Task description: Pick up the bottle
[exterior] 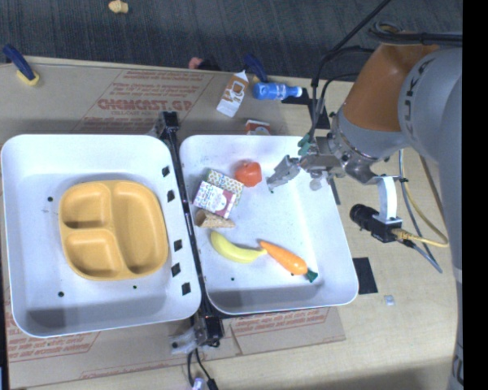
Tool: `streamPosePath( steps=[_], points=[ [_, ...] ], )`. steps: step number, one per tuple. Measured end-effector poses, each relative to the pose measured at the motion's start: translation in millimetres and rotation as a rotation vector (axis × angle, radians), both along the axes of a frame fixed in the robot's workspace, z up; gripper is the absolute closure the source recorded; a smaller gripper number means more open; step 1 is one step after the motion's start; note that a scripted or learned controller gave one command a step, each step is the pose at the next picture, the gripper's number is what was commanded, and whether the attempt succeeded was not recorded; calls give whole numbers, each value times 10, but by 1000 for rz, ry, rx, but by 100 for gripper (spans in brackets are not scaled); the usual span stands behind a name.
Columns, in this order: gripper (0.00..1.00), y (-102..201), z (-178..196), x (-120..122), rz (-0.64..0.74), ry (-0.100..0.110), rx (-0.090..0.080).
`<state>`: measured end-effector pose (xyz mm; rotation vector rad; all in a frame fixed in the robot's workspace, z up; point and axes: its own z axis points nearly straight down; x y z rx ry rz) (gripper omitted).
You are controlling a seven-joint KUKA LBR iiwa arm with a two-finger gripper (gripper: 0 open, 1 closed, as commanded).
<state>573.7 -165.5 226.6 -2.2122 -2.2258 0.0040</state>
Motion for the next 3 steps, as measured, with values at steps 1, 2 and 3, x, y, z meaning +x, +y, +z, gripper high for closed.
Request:
streamPosePath(
  steps=[1,2,3],
  points=[
    [100,4,102,4,5,2,1],
    [100,-404,-176,-664,-74,0,-1],
    [100,-382,-492,-978,-314,2,1]
  ],
)
